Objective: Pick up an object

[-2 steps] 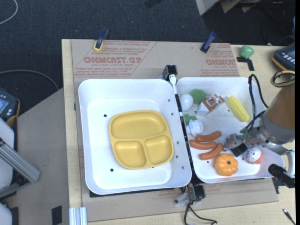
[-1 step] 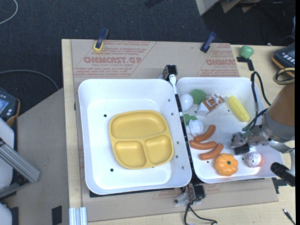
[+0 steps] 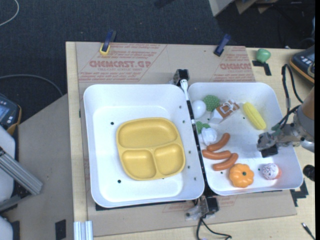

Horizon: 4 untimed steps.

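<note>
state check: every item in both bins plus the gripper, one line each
Yellow tray: flat in left bin, compartments bare.
Corn: lying in right bin, apart from gripper.
Pumpkin: upright, near front rim.
Sausages: three, lying side by side.
Pink-white ball: loose, just below gripper.
White egg: resting by left wall.
Green broccoli: lying beside egg.
Gripper: low in right bin, holding nothing visible.

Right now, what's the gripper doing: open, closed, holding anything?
Gripper: low over the right bin, between the corn and the pink-speckled ball; nothing visibly held.
</note>
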{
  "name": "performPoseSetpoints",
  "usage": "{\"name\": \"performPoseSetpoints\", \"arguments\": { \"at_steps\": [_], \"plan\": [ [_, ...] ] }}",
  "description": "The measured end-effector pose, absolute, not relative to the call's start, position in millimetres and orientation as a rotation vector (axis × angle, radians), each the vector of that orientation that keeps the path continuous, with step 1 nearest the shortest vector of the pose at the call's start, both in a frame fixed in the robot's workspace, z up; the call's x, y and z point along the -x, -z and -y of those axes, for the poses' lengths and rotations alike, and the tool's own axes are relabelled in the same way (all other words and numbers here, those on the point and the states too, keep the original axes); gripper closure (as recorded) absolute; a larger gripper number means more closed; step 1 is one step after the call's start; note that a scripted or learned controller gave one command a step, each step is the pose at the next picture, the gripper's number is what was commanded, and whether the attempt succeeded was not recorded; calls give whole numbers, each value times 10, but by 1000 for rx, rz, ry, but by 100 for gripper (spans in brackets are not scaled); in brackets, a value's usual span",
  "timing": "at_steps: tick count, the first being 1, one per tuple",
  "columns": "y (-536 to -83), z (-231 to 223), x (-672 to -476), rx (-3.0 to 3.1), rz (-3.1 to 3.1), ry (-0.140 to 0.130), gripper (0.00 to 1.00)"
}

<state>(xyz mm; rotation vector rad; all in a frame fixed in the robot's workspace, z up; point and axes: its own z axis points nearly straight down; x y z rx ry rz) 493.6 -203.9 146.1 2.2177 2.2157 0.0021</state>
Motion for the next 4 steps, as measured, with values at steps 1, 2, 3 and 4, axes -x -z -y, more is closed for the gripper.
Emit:
{"name": "performPoseSetpoints", "arguments": {
  "at_steps": [1,2,3,4],
  "plan": [
    [-2094,2024,-4992,-2214,-2218,-5,100],
    [-2259,2026,-5002,-2216,-2220,-2,100],
    [-2313,1459,-4903,-2217,-2231,-2,100],
    [-2355,948,-4821,-2217,-2231,-1,100]
  ]
}}
